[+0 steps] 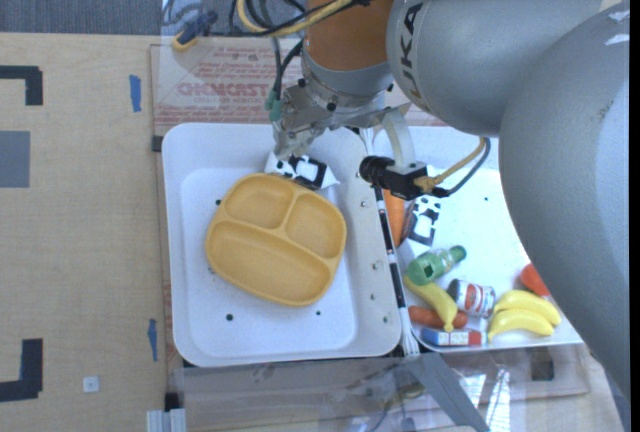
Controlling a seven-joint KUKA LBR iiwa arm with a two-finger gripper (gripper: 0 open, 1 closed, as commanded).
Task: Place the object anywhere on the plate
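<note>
In the camera view the gripper (296, 142) hangs above the far edge of the left bin (190, 250), just beside the yellow plate (277, 238). I cannot tell its state, nor whether it holds anything. The toys lie in the right bin (480, 195): bananas (520, 312), a green bottle (436, 263). They look light, stiff and smooth; I would grasp one across its middle.

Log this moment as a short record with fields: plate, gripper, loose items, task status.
plate: yellow divided plate in the left bin, nothing on it
gripper: gripper above the plate's far edge
loose items: bananas, green bottle, small can in the right bin
task status: not yet done
</note>
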